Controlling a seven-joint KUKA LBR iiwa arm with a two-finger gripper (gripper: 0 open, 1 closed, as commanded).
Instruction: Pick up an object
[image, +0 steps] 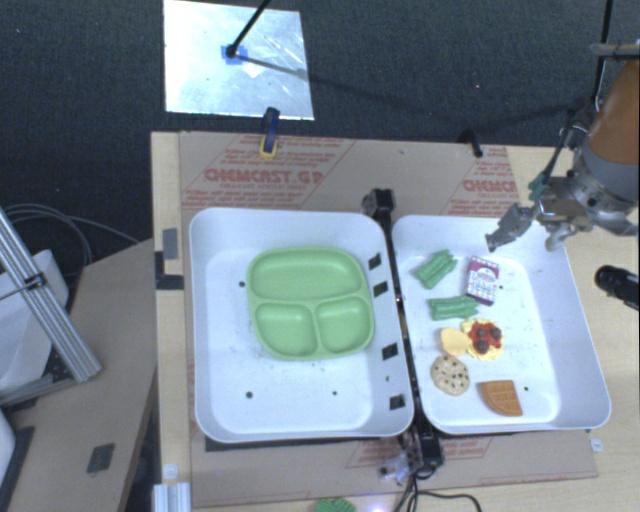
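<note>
My gripper (530, 228): fingers spread apart, nothing between them, over the far edge of the right bin (580, 330).
Purple packet (483, 279): nearest item, just below and left of my fingers, lying flat.
Green beans (437, 267): beside the packet, left of my fingers.
Cookie (451, 374), orange wedge (500, 397), yellow-and-red piece (478, 339): well below my fingers, near the front.
Green divided plate (308, 302): left bin (215, 400), well apart.
</note>
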